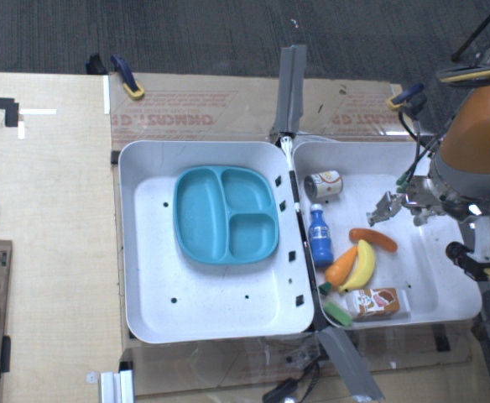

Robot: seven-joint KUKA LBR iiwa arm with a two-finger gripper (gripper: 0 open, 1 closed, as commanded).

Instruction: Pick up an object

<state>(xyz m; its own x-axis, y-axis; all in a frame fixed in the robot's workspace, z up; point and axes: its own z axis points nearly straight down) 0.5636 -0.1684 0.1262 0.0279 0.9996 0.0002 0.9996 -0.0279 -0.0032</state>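
The right bin [446, 300] holds a tin can [323, 184] lying on its side, a blue bottle [319, 236], an orange carrot [341, 266], a yellow banana [362, 264], a red-orange sausage-shaped piece [373, 238], a small brown and white carton [374, 303] and a green piece [337, 313]. My gripper [383, 209] hangs over the middle of this bin, just above and right of the sausage-shaped piece. It stands open with nothing between its fingers. The grey arm with its orange band [473, 128] comes in from the right.
The left bin [136, 250] holds a teal divided plate [226, 215]. A raised divider [292, 91] runs between the two bins. Cables and arm parts [471, 259] crowd the right bin's right edge. Blue and yellow clamps [126, 75] sit on the cardboard behind.
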